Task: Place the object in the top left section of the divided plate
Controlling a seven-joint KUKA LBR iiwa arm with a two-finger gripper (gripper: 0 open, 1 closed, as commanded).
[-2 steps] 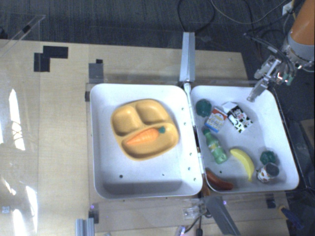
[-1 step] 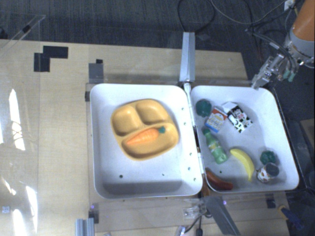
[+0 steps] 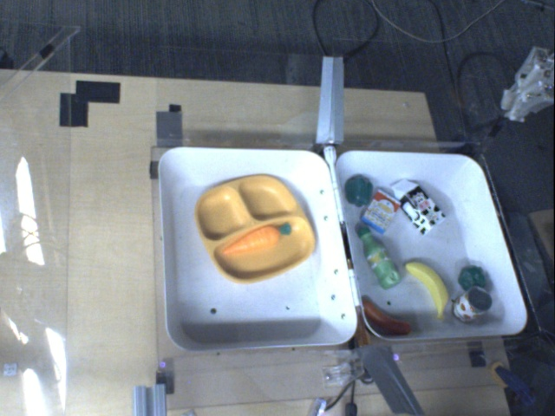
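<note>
A yellow divided plate (image 3: 203, 222) lies in the left white bin (image 3: 208, 319). An orange carrot with a green top (image 3: 256, 239) rests in the plate's large lower section. The top left section (image 3: 222, 206) and the top right section (image 3: 270, 195) hold nothing. My gripper (image 3: 531, 85) shows as a pale metal shape at the far upper right, outside both bins and well away from the plate and the objects.
The right bin (image 3: 486, 189) holds several items: a dark green ball (image 3: 358, 188), a small carton (image 3: 379, 212), a cow-patterned box (image 3: 416, 208), a green bottle (image 3: 380, 261), a banana (image 3: 429, 286), a red sausage (image 3: 386, 317), a teal lump (image 3: 473, 276) and a small cup (image 3: 473, 304). Cables lie behind the bench.
</note>
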